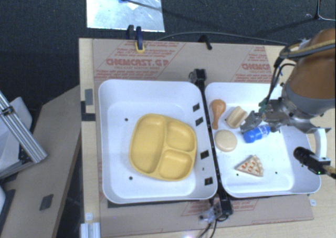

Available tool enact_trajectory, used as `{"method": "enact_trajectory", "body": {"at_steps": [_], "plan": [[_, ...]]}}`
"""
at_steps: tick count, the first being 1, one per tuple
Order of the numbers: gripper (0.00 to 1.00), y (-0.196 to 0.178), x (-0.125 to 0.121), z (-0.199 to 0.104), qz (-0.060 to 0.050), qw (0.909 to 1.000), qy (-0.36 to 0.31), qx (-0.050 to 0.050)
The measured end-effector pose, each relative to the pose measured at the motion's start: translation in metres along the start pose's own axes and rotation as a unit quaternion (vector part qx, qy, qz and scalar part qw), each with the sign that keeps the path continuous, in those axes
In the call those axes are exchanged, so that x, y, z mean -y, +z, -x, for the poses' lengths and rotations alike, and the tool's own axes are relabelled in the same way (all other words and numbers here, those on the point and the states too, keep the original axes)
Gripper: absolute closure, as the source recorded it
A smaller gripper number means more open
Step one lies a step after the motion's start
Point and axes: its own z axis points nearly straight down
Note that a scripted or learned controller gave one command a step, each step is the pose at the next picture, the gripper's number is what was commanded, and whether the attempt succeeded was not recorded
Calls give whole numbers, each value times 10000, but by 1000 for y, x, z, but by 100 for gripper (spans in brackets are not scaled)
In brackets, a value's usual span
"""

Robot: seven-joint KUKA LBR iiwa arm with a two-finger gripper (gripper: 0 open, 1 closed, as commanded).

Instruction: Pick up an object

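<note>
the gripper (253,121) hangs low in the right bin (299,179), touching a blue object (257,134) at its 5 o'clock; whether it grips, i cannot tell. the object looks small, light, hard, slippery plastic: best pinched across its narrow middle.

Arm (314,82) cut off at right edge — blue object (256,134) partly hidden under tool (252,122)

Grey arm (310,95) (orange-banded wrist)
</note>
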Motion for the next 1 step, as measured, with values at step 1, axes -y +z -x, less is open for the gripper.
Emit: {"method": "enact_trajectory", "body": {"at_steps": [1], "plan": [[0, -5, -2, 0, 51, 10000, -10, 7]]}}
